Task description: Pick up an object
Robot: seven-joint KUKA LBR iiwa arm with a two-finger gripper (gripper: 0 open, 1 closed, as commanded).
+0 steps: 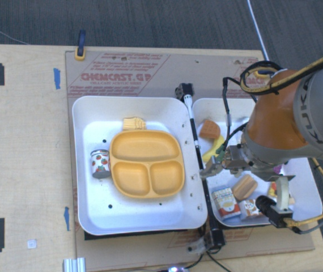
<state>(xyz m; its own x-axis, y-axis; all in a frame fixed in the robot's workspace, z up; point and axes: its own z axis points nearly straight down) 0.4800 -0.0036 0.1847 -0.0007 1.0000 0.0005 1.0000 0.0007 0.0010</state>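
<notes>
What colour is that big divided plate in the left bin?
Yellow-orange, plain; the camera view shows the divided plate clearly.

Glossy plastic yellow tray (147, 163) in smooth white bin (88, 203).

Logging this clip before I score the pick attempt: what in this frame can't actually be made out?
- Pincer: fingers too small and dark in the camera view to tell whether anything sits between them.
- Right bin: its middle and far side are hidden under the arm.
- Yellow item: partly covered by the wrist, so its shape is unclear.
- Small cartons: labels too small to read.
- Cup beside the divided plate: print blurred.
</notes>
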